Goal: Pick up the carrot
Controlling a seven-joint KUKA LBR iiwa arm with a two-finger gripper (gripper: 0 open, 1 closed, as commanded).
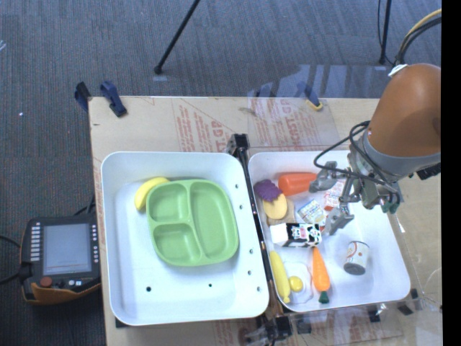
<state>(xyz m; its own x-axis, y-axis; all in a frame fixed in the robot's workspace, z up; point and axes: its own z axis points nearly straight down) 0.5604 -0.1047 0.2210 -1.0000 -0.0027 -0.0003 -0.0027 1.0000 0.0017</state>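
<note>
My pincer [338, 209] hangs open and empty beyond the milk carton [303, 233], so I should drop past it onto the carrot [320, 268] lying just nearside, gripping across its middle.

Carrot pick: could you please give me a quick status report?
Gripper hovering over right bin, holding nothing. Carrot lies free near front, apart from gripper. Milk carton and can close by.

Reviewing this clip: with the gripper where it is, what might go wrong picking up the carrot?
1. The carrot lies well below the gripper in the right bin, so descending here would likely hit the small packets instead.
2. The carrot sits beside the fried egg and near the can; a sloppy approach could nudge them.
</note>
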